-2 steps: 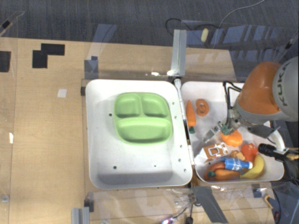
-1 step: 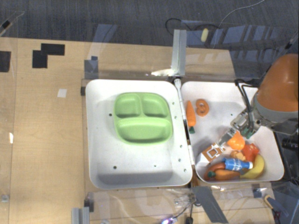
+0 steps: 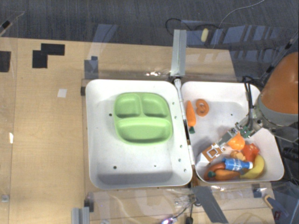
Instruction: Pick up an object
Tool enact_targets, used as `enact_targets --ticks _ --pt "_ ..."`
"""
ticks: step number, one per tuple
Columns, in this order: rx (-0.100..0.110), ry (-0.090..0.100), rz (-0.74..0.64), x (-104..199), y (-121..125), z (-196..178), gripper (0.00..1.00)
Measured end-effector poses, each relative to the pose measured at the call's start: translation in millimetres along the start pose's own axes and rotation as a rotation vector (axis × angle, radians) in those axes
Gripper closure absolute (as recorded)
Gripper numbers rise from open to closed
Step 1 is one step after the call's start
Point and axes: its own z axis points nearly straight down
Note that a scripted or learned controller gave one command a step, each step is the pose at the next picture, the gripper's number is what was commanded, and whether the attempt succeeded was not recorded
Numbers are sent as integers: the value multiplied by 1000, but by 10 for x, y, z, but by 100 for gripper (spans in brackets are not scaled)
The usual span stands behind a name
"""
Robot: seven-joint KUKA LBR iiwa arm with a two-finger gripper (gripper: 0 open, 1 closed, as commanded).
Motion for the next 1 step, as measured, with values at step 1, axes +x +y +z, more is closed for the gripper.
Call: enact_targets --ticks 1 --pt "-7 -8 65 -655 314 1205 0"
